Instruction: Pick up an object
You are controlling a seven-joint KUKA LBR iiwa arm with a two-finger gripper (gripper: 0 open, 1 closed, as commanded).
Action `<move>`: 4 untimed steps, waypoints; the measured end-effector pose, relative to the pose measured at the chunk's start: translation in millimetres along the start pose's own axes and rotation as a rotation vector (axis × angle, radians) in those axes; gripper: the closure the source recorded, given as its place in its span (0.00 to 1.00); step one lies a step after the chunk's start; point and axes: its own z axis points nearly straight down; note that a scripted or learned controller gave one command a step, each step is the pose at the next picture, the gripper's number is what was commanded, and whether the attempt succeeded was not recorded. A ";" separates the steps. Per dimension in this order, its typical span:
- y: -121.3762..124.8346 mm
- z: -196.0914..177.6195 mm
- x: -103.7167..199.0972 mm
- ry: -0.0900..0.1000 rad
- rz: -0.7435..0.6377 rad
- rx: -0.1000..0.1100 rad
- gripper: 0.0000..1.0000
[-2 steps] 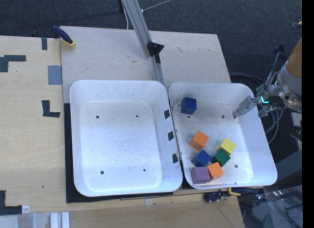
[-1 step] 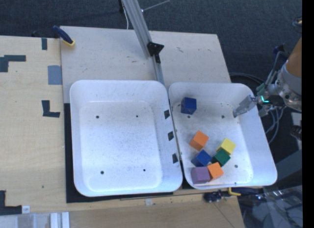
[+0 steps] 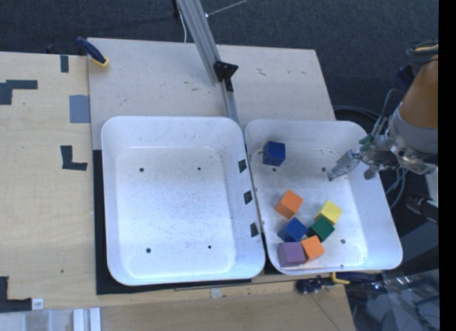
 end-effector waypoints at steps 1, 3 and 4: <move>-1.9 64.8 3.5 0.001 0.000 0.003 0.00; -2.1 100.3 4.8 0.001 0.000 -0.002 1.00; -8.0 49.3 -3.3 -0.002 0.002 -0.009 1.00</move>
